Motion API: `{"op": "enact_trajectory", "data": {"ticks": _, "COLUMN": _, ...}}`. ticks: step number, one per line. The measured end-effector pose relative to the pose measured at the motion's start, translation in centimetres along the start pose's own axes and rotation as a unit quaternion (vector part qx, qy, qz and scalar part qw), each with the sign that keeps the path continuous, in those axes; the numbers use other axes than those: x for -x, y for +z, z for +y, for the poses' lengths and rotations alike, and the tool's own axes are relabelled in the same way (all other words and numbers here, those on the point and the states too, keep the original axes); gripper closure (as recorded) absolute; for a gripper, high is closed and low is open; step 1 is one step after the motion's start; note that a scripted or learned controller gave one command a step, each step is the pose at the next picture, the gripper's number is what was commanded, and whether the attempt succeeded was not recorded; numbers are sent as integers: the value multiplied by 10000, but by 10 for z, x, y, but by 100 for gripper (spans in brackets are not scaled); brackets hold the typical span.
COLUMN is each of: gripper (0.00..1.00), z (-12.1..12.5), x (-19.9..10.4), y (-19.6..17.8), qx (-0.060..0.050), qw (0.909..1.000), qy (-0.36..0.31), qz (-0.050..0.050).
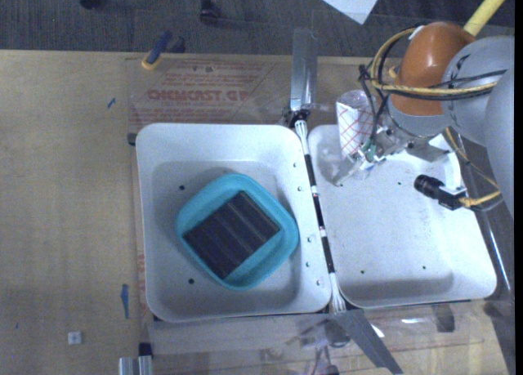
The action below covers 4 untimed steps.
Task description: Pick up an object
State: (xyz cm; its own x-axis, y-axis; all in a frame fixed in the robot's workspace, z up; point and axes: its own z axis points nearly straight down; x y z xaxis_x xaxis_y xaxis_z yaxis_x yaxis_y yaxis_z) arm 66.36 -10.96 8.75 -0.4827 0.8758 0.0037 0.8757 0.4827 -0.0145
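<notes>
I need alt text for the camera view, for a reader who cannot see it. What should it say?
Seen from above, a grey robot arm reaches from the right over the right white bin, its gripper low near that bin's far left corner beside a clear cup with red lines. In the left white bin lies a blue square container with a dark ridged top.

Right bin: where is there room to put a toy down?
The right bin has bare floor across its middle and near edge, below the black part. Its far left corner is crowded by the gripper and the clear cup there.
</notes>
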Motion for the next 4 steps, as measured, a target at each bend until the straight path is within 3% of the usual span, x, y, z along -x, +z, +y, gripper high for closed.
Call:
{"op": "enact_trajectory", "data": {"ticks": 1, "gripper": 0, "z": -44, "x": 78, "y": 1, "qx": -11, "qw": 9955, "qy": 947, "qz": 40}}
{"op": "enact_trajectory", "data": {"ticks": 2, "gripper": 0, "z": 1, "x": -2, "y": 0, "qx": 3, "qw": 9947, "qy": 1027, "qz": 30}}
{"op": "enact_trajectory", "data": {"ticks": 3, "gripper": 100, "z": 0, "x": -2, "y": -9, "qx": -22, "qw": 9946, "qy": 1032, "qz": 40}}
{"op": "enact_trajectory", "data": {"ticks": 4, "gripper": 100, "z": 24, "x": -81, "y": -97, "qx": 79, "qw": 9739, "qy": 2267, "qz": -7}}
